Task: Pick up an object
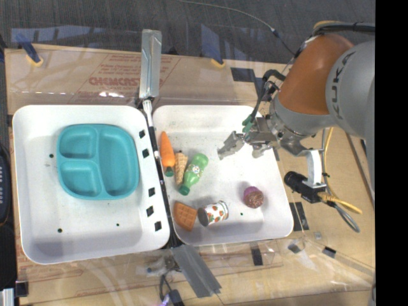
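2 white bins side by side on bench. In left bin: 1 teal plate with 3 compartments, lying flat, toward the upper middle of the bin floor. In right bin: 6 loose items, all candidates for the pick. Orange carrot along the left wall, lengthwise up-down in view, just beside the divider between bins. Pale ribbed piece, possibly corn or a cone, too blurred to settle, just right of the carrot's lower end. Green bottle on its side, tilted, pale-marked end toward upper right, lying against the pale ribbed piece. Brown waffle square near the front-left corner. Small can on its side, white label with red marks, dark end toward the waffle square and just beside it. Maroon round item alone toward front right, near the can, well apart from the bottle. Gripper over the upper-right part of right bin, above bare floor between green bottle and right wall. Fingers spread, released, nothing between them. Not touching any item; nearest ones the green bottle to lower left and the maroon round item below. Grey arm with orange band coming in past the bin's right edge.
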Robot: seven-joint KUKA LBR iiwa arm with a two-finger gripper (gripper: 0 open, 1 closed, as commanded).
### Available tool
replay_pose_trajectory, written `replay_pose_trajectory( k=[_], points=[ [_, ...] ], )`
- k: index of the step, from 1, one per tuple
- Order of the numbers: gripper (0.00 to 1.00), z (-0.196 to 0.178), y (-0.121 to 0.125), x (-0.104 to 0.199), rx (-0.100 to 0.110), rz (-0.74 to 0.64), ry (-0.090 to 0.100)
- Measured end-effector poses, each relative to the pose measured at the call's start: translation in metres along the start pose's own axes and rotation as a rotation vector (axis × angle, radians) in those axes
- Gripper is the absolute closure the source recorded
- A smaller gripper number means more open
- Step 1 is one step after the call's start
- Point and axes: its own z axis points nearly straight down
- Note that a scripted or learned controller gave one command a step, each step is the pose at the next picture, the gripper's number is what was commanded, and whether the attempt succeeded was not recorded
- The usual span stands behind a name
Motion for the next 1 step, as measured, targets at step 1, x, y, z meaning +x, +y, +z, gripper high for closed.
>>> replay_pose_trajectory(
  k=[1],
  points=[
    [0.00,0.1407,-0.0034,0.0450,-0.003,-0.124,0.000]
  ],
)
